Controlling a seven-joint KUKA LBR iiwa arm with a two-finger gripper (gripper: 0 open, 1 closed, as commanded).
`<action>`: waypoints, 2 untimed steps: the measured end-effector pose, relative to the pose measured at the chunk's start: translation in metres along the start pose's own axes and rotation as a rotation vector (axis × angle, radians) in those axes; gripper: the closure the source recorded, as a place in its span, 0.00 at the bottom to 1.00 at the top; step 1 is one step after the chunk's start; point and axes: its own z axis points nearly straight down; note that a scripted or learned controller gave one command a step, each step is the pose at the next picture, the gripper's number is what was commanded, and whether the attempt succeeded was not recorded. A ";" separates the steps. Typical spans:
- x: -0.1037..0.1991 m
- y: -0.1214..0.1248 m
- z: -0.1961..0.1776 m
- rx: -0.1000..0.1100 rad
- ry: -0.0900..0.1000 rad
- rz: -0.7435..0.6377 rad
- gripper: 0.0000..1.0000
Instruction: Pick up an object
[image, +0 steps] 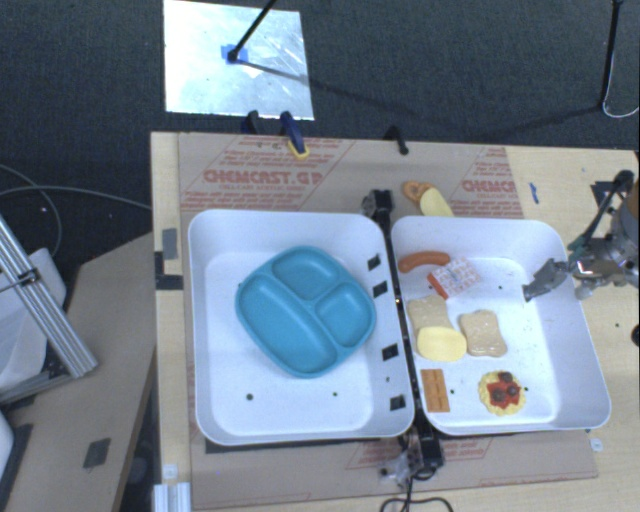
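The right bin (560, 330) holds several toy foods. An orange sausage (424, 261) lies at its back left, with a red and white packet (454, 276) just beside it. Below them sit a pale bread slice (429, 311), a yellow piece (440, 344) and a tan toast (484, 334). Near the front lie an orange cracker (434, 390) and a small pizza (502, 391). My gripper (560, 282) hangs over the bin's right side, well apart from all the foods, with nothing seen in it.
In the left bin (215, 330) rests a blue divided plate (304, 310). A yellow and orange toy (428, 198) lies on the cardboard behind the right bin. Black clips (384, 290) run along the wall between the bins. Metal framing (40, 300) stands at the far left.
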 end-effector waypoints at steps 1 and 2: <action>0.090 -0.033 -0.003 0.001 0.004 -0.008 0.00; 0.183 -0.038 -0.097 -0.011 0.004 -0.012 0.00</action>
